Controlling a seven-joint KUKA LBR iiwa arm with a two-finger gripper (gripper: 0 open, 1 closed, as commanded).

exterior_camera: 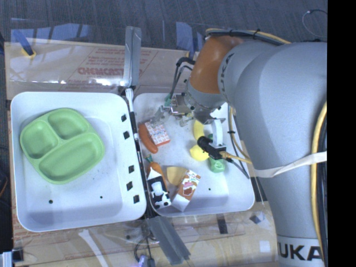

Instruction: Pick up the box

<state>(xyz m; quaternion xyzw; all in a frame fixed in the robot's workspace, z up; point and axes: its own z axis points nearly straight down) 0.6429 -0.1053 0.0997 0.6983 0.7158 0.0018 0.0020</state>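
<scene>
**Box lies in the right bin, arm low above it**

Camera view: the box (157, 132), small with a red-and-white printed face, lies flat in the right bin (240, 196) near its left wall, touching a hot dog (148, 139). Its long axis runs slantwise from upper left to lower right. The tool (179, 108) hangs just beside its upper right; how it is set I cannot tell. A green plate (61, 144) sits in the left bin (33, 216).

The grey arm with its orange band (214, 65) reaches over the right white bin (239, 196), its gripper (177, 109) above a small red-and-white box (157, 133) lying beside an orange sausage-shaped toy (146, 139). A green divided plastic plate (61, 144) sits in the left white bin (72, 213)
</scene>
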